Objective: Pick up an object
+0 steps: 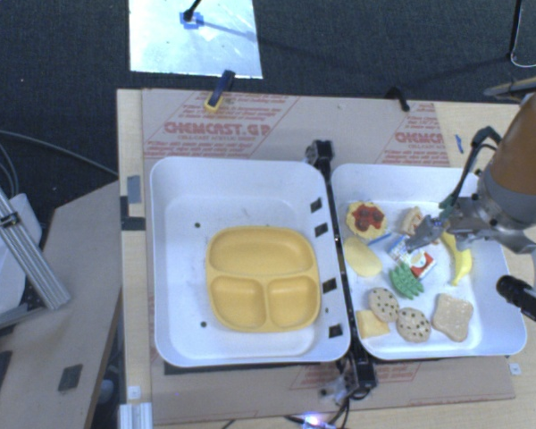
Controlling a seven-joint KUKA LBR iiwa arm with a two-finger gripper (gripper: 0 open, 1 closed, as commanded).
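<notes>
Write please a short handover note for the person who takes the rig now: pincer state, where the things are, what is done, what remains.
Pincer: low in the right bin, among the toy food; open or shut cannot be told, nothing seen held.
Things: pizza slice, lemon, green piece, banana, two cookies, toast all lie in the right bin. Yellow divided tray sits in the left bin.
Done: approach.
Left: grasp and lift one object.

Red print on the cardboard sheet (277,119) under the bins reads "CHEMCAST", followed by letters that look like "GP", left of centre behind the left bin. The same red brand repeats, slanted and partly cut off, behind the right bin.
</notes>
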